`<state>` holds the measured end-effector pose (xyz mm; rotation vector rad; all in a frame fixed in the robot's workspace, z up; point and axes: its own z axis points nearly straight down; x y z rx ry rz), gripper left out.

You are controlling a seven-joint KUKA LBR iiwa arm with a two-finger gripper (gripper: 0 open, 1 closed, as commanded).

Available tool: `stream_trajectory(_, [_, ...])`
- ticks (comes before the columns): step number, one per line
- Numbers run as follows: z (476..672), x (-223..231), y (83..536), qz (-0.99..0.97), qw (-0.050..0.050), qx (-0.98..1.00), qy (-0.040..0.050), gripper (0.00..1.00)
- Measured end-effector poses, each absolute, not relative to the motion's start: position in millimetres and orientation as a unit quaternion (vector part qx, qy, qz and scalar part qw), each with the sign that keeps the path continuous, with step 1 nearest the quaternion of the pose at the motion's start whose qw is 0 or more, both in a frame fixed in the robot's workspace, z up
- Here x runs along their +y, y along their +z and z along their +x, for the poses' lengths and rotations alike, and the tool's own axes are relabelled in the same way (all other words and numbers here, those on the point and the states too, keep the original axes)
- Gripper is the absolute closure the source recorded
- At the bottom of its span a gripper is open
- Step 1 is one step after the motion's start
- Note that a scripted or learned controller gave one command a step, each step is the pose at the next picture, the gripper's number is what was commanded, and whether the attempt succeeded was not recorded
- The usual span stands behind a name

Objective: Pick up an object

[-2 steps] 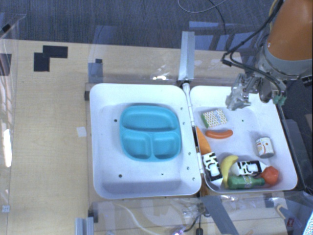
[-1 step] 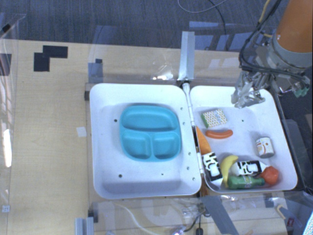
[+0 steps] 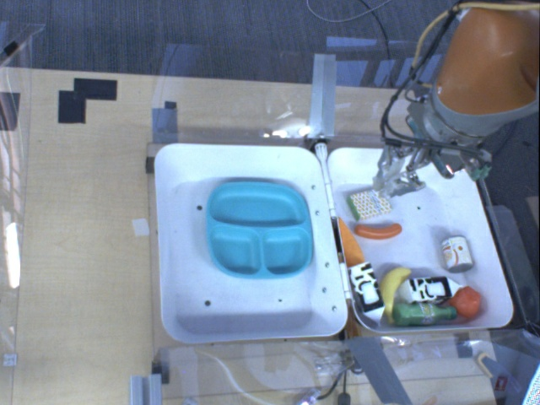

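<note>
Here, tool (image 3: 398,178) low over the right bin (image 3: 488,218), just above a dotted card (image 3: 369,202), finger state impossible to tell, sausage (image 3: 377,231) beside the card, banana (image 3: 392,283), bottle (image 3: 422,313) and can (image 3: 456,253) nearer the front, blue tray (image 3: 257,239) in the left bin (image 3: 181,251)

Two white bins (image 3: 245,163); one blue tray (image 3: 257,228); eight small items (image 3: 377,231) in right bin.

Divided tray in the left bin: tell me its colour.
The tray is light blue, plain, seen clearly in the camera view.
</note>
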<state>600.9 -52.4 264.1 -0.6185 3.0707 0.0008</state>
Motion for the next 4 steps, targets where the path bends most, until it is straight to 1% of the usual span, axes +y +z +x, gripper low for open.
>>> stream_trajectory(1, [528.6, -80, 307, -0.377, 0.005, 0.926, -0.0022, 1.00])
stream_trajectory(2, [550.7, -26, 298, -0.355, 0.005, 0.935, -0.0007, 1.00])
stream_trajectory(3, [568.0, -56, 324, -0.520, 0.006, 0.854, -0.0025, 1.00])
stream_trajectory(4, [570.4, -85, 334, -0.628, 0.006, 0.778, -0.0034, 1.00])
